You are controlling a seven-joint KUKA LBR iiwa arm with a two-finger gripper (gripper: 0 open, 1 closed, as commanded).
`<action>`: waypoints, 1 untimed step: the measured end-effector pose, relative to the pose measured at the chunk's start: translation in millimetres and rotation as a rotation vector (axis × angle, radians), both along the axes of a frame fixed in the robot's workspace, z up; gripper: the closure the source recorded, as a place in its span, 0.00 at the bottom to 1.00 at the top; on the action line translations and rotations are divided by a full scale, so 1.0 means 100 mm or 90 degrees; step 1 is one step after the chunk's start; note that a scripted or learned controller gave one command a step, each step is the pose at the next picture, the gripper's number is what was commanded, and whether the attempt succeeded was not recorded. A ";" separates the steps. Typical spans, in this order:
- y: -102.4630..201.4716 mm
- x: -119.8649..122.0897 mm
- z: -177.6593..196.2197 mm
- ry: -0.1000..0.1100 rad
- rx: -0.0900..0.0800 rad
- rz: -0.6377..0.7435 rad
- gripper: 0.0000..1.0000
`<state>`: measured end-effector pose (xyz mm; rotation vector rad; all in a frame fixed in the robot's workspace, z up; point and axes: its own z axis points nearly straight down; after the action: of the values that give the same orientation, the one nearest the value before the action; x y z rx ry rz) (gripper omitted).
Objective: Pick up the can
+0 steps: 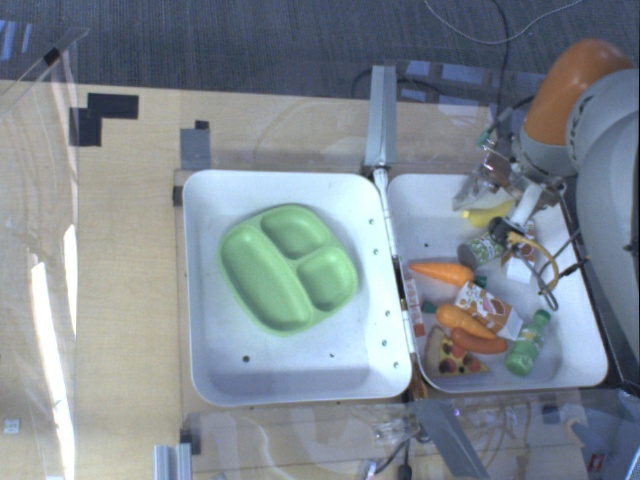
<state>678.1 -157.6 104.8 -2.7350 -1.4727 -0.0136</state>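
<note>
Jaws [492,173] at upper right of the frame, over the top part of the right bin [430,203]; too small and cluttered to tell whether spread or clenched, nothing seen between them. Yellow banana-like item [487,211] lies just below the jaws, touching or nearly so, cannot tell which. Can [487,249], dark green, lies on its side in the right bin, just below the yellow item and near the jaws, apart from them. White-and-black fitting with cables [527,238] sits right of the can.

Lower in the same bin: orange carrot [440,271] lying across, left of centre; orange-white carton [487,308] tilted beneath it; second carrot [468,323] and a reddish piece under that; pizza-slice toy [447,353] at the bin's lower left corner; green bottle [527,343] tilted at lower right.

Arm [590,118], grey with orange band, comes in from the right edge.

Left bin [210,348] at frame centre holds a green divided plate [290,266], three compartments. Both bins sit on the wooden bench [100,288]. Black tape marks [100,113] on the bench at upper left.
</note>
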 end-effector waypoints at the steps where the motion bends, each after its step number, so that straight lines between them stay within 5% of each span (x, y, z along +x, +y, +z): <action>1: -0.01 -0.05 0.00 -0.003 -0.003 -0.066 0.00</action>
<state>673.4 -158.5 104.5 -2.8133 -1.3323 -0.0200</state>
